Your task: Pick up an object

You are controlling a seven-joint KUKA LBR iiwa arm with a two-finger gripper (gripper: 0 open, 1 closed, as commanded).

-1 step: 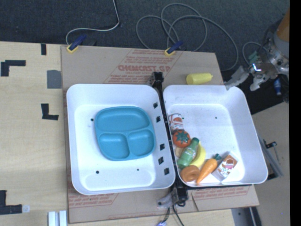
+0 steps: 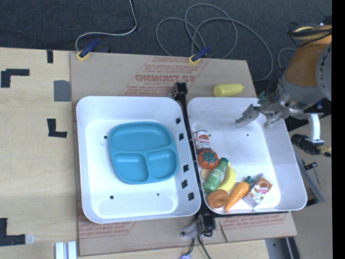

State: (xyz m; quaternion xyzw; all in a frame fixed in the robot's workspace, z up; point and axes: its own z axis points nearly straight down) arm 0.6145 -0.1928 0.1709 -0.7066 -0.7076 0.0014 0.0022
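From above, the gripper (image 2: 257, 116) is hanging over the upper right part of the right bin (image 2: 280, 161), its fingers spread open with nothing between them. The pickable things are lying well apart from it, bunched along that bin's left and lower side: a small can (image 2: 201, 139), a tomato (image 2: 207, 158), a green bottle (image 2: 216, 175), a banana (image 2: 228, 180), a carrot (image 2: 237, 194) and what looks like a small carton (image 2: 259, 191). A blue divided plate (image 2: 143, 151) is sitting in the left bin (image 2: 91, 144). A yellow block (image 2: 228, 90) is lying on the cardboard (image 2: 156, 74) behind the bins.

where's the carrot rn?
The carrot lies in the right bin, near its front edge, between the banana and a small carton.
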